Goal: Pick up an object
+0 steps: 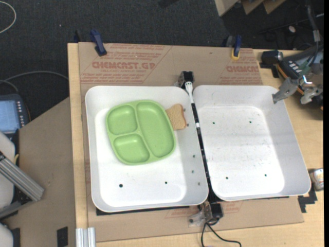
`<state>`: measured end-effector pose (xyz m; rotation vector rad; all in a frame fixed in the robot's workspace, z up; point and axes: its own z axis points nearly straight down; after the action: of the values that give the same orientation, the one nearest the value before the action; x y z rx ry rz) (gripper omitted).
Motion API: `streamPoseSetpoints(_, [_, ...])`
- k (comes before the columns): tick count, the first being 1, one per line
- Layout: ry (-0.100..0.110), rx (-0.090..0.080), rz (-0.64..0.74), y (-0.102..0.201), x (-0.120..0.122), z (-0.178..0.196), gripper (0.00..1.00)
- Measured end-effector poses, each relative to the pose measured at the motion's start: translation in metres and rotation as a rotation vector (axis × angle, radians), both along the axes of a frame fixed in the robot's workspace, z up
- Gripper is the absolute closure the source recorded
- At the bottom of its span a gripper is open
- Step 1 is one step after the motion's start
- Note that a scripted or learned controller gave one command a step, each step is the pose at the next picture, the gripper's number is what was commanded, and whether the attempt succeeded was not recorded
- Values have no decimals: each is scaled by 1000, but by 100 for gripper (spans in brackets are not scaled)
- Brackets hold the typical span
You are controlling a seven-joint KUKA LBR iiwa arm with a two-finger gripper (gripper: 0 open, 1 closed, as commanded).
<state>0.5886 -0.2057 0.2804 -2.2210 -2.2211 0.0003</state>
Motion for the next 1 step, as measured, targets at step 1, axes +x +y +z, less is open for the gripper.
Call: streamPoseSetpoints(1, [-21, -8, 4, 11, 11, 153, 0])
